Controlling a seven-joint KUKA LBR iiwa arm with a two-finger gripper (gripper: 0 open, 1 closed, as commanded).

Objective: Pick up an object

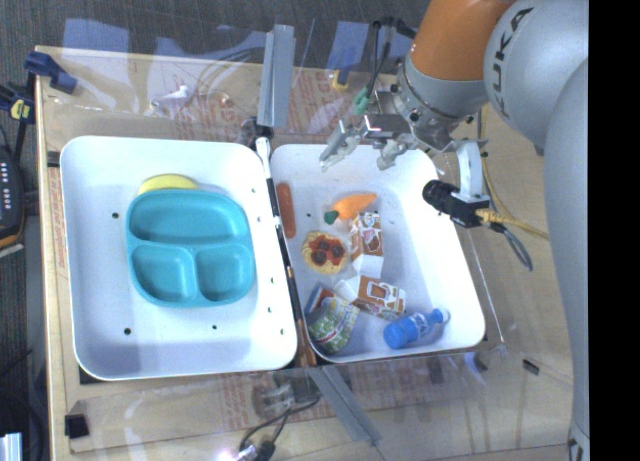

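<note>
Grey arm's gripper hangs over the right bin, fingers spread wide and holding nothing. A carrot lies just below it.

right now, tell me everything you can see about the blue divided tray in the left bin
The blue divided tray is a turquoise, plastic-looking dish with rounded corners and three compartments: one long one across the far side and two smaller ones nearer the camera. It lies flat and upright on the floor of the left bin, roughly in the middle. A yellow object peeks out from behind its far edge, touching or tucked under it. Its compartments look bare.
</note>
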